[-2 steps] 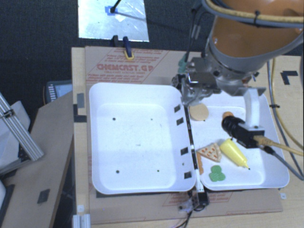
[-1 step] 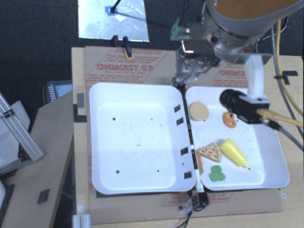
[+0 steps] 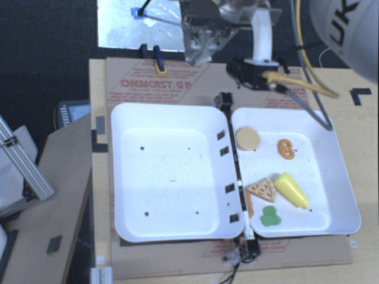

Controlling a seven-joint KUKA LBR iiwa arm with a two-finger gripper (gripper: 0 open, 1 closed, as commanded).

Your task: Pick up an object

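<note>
Near the right bin's (image 3: 340, 176) front edge, you'd best pinch the light, slippery yellow bottle (image 3: 291, 189) across its body; whether the fingers (image 3: 198, 51) are parted, I cannot tell.

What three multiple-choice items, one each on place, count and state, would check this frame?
1. Where do the toy foods lie?
A. Left bin
B. Right bin
C. On the cardboard

2. How many items are in that bin?
A. Three
B. Five
C. Eight

3. Where is the gripper?
A. Above the bench's far edge, beyond both bins
B. Down in the right bin
C. Touching the pretzel

Answers:
1 B: the round cookie, pretzel, pizza slice, yellow bottle and green piece all sit in the right bin.
2 B: those five.
3 A: the gripper hangs past the left bin.
</note>
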